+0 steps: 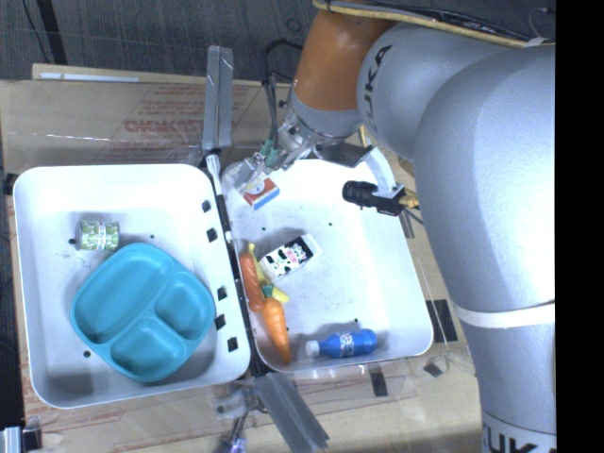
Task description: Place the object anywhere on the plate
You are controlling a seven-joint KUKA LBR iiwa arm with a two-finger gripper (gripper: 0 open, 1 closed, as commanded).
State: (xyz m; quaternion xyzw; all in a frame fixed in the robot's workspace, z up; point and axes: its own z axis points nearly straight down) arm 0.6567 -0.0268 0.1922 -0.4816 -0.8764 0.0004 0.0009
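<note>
Jaws low over a small card at the far left corner of the right bin; plate waits in the left bin.

Nearest the camera, a blue plastic bottle with a white cap [343, 344] lies along the right white bin's [396, 281] front wall, an orange carrot [273, 324] just left of it. The sectioned turquoise plastic plate [142, 312] sits bare in the left white bin [47, 206], a small green-wrapped packet [98, 235] just beyond it. Mid-bin, a black-and-white patterned card [289, 256]. Farthest, the gripper [261, 171] hangs over a small red, white and blue flat packet [261, 192], probably the object. Whether the jaws are open or closed on it I cannot tell; glare blurs them. Risks, as I judge: a thin flat packet slipping free, snagging the divider wall close by, or dropping short of the plate.
</note>
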